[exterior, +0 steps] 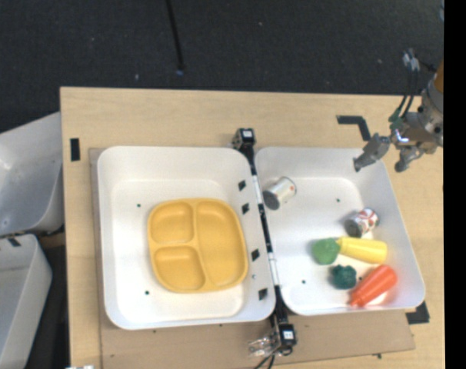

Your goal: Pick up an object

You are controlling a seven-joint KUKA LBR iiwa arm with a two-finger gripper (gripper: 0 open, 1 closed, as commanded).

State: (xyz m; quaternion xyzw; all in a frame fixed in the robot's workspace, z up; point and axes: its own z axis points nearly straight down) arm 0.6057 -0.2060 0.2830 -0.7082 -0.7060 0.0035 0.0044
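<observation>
Lying in the right-hand white bin (325, 294), toward the lower right of the frame, is a cluster of small toy foods, any of which could serve as the object to lift. An orange carrot (373, 284) rests at the bin's lower right edge, touching or just beside a dark green piece (342, 276). Above them a yellow corn-like piece (364, 249) lies crosswise, its left end against a round light green piece (324, 251). A small red-and-white can-like object (362, 221) sits just above the corn, and a grey cylinder (278, 192) lies apart at the bin's upper left.

These look like light, rigid moulded plastic, probably smooth and somewhat slippery. The carrot and corn, being long, would best be taken across the narrow middle; the cylinder may roll.

The left bin (118, 206) holds a yellow divided plate (197, 245). Both bins sit on the pale wooden tabletop (164, 114).

The gripper (388, 153) hangs at the upper right, above the right bin's far corner and well apart from the toys. Its fingers are spread and hold nothing.
</observation>
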